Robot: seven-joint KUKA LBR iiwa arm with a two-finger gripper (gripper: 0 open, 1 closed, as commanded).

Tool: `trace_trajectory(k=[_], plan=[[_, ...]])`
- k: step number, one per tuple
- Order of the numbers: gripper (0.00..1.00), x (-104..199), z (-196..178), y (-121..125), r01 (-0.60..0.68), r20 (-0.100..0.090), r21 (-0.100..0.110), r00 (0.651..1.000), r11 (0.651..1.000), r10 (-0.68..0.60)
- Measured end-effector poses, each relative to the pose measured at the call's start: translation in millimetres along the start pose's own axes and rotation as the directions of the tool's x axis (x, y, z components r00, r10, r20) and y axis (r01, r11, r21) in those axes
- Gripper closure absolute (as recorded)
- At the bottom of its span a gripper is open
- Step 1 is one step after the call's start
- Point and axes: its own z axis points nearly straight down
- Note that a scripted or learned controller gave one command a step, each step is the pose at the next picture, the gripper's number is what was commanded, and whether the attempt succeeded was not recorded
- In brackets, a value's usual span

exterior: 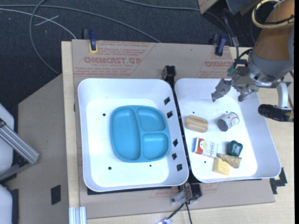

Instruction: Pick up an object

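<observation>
Looking down at the bench, I see the gripper [232, 94] hanging over the far part of the right bin [268, 139], its two fingers spread apart with nothing between them. One fingertip [217, 94] points toward the left, the other sits nearer the arm's wrist, and bare white bin floor shows in the gap.

Everything I could pick sits in the near half of that same bin, apart from the gripper. A tan bread-roll-shaped piece [196, 123] lies closest to the divider between the bins. Just to its right is a small white can [227, 121] lying on its side, with red markings on it. Nearer to me, a flat white packet with red and blue print [205, 147] lies beside a yellow wedge [223, 165] and a brownish crumpled item [232, 160] that touches the wedge. A small dark teal object [235, 148] rests just above those two.

The left bin [88, 125] holds a blue divided plate [139, 133], sitting flat near the middle with its three compartments facing up.
</observation>
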Motion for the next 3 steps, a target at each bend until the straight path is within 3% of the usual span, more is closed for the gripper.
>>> trace_trajectory(k=[1,3], plan=[[0.0,0,-8,3,0.003,0.002,-0.014,1.0,1.0,-0.003],[0.0,-5,101,6,0.003,0.002,-0.009,1.0,1.0,-0.003]])
